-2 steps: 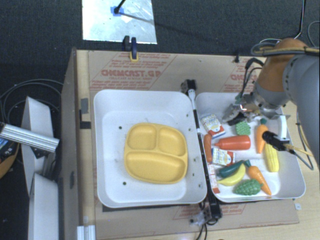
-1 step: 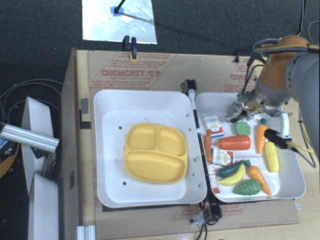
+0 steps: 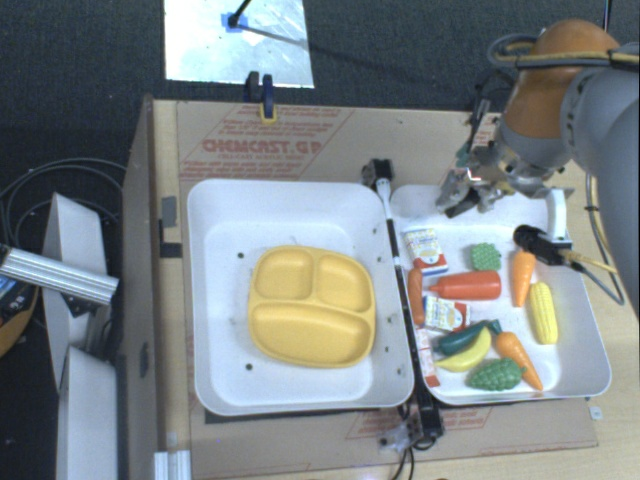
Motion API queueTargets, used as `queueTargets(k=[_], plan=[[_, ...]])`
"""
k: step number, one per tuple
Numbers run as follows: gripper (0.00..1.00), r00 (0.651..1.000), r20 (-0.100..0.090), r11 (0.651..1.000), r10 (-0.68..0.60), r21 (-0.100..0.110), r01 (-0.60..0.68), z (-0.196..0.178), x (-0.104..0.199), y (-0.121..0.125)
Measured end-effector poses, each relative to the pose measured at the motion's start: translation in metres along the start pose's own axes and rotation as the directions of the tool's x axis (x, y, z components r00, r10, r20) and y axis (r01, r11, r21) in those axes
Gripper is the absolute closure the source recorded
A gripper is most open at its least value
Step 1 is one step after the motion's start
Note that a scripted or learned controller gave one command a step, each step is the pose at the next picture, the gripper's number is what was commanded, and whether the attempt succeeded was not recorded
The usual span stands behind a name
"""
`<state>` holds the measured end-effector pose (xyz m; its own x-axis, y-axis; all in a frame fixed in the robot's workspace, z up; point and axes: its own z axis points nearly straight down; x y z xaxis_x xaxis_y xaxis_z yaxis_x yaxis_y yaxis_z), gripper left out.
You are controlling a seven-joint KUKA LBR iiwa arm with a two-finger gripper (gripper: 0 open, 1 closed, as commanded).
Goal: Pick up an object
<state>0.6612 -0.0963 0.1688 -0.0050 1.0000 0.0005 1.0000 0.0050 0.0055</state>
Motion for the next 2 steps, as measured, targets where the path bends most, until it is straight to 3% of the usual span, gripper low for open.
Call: queueTargets(k=[1, 2], plan=[[1.0, 1.0, 0.0, 1.0, -0.001, 0.003, 0.001, -0.0487, 0.0481, -0.0641], [0.0, 1.0, 0.0, 1.0, 0.001, 0.004, -0.001, -0.0483, 0.0476, -0.0644]])
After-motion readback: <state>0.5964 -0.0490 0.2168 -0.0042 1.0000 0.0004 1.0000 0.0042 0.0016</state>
